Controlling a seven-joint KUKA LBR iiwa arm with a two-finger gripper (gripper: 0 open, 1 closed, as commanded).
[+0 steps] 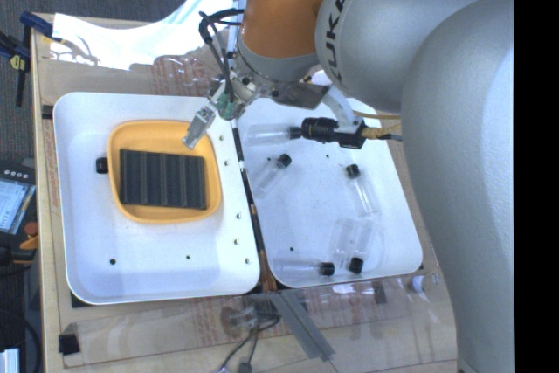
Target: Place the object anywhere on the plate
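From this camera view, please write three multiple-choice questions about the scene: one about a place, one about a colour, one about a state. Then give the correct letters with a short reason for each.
1. In which bin does the plate lie?
A. the left bin
B. the right bin
C. outside both bins

2. What colour is the plate's rim?
A. blue
B. yellow-orange
C. green

3. What lies on the plate?
A. a clear tube
B. a red ball
C. a dark ribbed block

Answers:
1 A: the plate sits inside the left bin's white walls.
2 B: its rim shows yellow-orange around the dark middle.
3 C: the dark ribbed block covers the plate's centre, while the clear tubes with black caps lie in the right bin. The gripper is above the plate's upper edge.
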